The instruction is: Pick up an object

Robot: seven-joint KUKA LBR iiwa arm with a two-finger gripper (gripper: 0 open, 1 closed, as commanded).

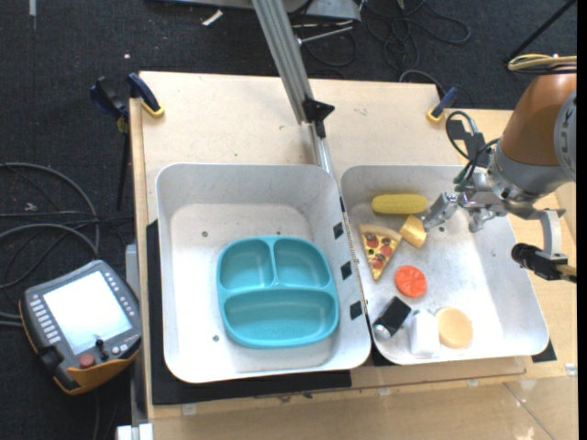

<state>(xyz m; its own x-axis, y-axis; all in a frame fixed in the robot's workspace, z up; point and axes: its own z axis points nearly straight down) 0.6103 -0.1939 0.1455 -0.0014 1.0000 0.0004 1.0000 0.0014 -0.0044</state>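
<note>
Dark carpet strewn with black cables surrounds a pale wooden bench (229, 117), on which two shallow white bins sit side by side. A slanted grey metal pole (284, 44) crosses the upper part of the view and ends near the seam between the bins; a grey-and-orange handheld control pendant (78, 324) lies on the floor at lower left.

Left white bin (183, 200): contains a turquoise plastic plate with three compartments (275, 291), lying flat toward the bin's right half.

Right white bin (495, 282): contains the loose objects available for picking. A yellow corn-cob-shaped toy (399, 204) lies at the upper left; a yellow wedge-shaped block (414, 231) lies just below it, touching or nearly touching a triangular toy pizza slice (378, 250). An orange-red round toy (411, 282) lies below the slice. Along the near edge sit a small black rectangular block (393, 316), a white cylindrical object (423, 334) and a pale yellow round disc (454, 326) (the last two just beside each other).

Arm: the grey arm with its orange band enters from the right, and the two-finger gripper (438, 216) is tilted leftward over the right bin, its tip just beside the yellow wedge-shaped block and the right end of the corn-cob toy. Whether the gripper is parted or closed cannot be told, and no object is seen held in it.
</note>
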